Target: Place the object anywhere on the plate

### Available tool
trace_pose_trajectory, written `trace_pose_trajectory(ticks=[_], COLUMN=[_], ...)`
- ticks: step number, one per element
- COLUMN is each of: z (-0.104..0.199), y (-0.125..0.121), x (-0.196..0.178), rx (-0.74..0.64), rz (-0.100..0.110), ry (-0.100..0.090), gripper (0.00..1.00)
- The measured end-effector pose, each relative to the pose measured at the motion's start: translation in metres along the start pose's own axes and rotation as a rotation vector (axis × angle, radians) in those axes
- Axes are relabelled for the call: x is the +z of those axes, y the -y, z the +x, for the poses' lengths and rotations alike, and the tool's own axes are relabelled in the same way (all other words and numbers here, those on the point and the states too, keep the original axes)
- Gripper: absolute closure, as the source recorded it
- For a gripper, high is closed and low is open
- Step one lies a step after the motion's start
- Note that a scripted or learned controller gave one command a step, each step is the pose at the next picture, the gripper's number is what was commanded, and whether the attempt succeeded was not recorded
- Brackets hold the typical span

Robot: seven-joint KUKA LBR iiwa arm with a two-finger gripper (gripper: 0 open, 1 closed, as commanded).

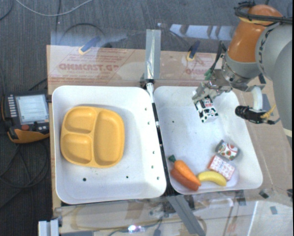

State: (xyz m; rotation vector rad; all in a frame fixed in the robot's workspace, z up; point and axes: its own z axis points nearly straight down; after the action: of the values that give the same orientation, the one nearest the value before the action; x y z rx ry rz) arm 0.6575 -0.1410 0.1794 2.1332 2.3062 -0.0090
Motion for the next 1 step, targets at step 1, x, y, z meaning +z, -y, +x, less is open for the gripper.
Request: trace_pose_trajectory(ticks=[1], z=[0.0874], y=[0.0218], x=[-0.0459], rx=[-0.071], rz=[-0.001], ry=[-0.003], gripper=[1.0])
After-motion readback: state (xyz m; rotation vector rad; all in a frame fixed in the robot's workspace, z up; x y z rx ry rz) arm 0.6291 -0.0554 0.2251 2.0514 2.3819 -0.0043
